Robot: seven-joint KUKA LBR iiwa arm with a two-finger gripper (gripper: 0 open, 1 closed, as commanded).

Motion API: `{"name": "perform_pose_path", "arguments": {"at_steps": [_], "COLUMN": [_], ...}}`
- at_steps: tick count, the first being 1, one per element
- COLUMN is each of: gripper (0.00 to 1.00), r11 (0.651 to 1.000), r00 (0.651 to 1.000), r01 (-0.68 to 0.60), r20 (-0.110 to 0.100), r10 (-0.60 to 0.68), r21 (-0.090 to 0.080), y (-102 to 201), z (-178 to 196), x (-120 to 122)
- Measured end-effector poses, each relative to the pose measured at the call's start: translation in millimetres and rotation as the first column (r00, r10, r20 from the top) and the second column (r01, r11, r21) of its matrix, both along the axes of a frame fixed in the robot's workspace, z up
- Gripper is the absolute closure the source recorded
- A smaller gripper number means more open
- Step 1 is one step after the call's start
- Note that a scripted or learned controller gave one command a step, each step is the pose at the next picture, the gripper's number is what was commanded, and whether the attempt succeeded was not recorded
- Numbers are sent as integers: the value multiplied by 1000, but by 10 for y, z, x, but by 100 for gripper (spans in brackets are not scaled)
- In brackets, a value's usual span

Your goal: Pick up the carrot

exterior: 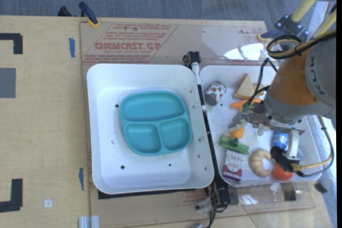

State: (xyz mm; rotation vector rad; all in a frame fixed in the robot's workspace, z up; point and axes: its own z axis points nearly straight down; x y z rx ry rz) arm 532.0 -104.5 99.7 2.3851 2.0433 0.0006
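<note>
Carrot [239, 133] crowded by green toy [233, 143], packet [233, 163] and croissant [261, 162].

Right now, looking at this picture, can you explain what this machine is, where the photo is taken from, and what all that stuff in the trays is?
It is a robot arm, grey with an orange band, reaching in from the right. One camera above the bench looks down at a slant. Two white bins sit side by side. The left bin holds a teal divided plate. The right bin holds toy food: a carrot next to the arm's gripper, a wedge of cheese, a bagel and a small packet. Whether anything is gripped is unclear.
</note>
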Motion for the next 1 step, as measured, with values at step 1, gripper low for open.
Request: {"name": "perform_pose_path", "arguments": {"at_steps": [1], "gripper": [100], "r11": [1000], "r00": [1000], "r01": [3], "r20": [2], "r10": [-3], "r21": [0], "y": [6], "z": [93], "x": [8]}}
